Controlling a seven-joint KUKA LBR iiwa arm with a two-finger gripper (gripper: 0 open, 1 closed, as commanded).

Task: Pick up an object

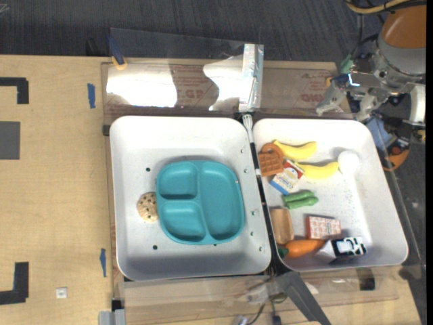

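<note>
The arm (404,29) has an orange band with a grey metal ring just under it. Black cables loop above the band. The gripper (348,93) below is pale grey, with a small blue-green spot.

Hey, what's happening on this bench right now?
A robot arm is working at picking something from two white bins. Its tool sits above the right bin's far corner, holding nothing I can see. That bin holds toy food: bananas, a carrot, a green pod. The left bin has a teal tray and a cookie.
</note>
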